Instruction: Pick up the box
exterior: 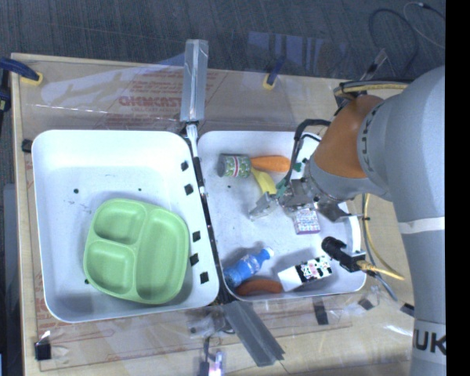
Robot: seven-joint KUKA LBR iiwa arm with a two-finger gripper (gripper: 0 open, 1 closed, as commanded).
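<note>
One box (306, 273) well below the jaws (264, 205), untouched.

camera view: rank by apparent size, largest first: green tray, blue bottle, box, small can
1. green tray
2. and 3. box and blue bottle look alike in size, no ranking
4. small can
</note>
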